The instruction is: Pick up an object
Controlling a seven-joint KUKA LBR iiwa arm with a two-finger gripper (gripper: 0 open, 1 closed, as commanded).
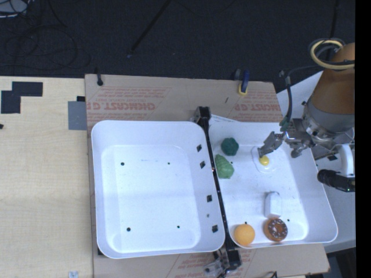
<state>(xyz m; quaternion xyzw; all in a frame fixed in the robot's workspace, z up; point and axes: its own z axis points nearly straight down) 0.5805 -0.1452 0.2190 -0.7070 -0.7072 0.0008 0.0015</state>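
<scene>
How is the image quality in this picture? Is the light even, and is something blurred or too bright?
Camera view: light is soft and even; the left bin casts faint shadows inside its walls. The right bin floor is nearly washed out, so the white block blends in. The hand looks slightly soft; the background is dark.

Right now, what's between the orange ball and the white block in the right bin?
The camera view shows a chocolate donut between the orange ball and white block.

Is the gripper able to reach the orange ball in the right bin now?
Probably yes. The orange ball lies uncovered at the near edge of the right bin, beside the donut; nothing stands between it and the gripper.
</scene>
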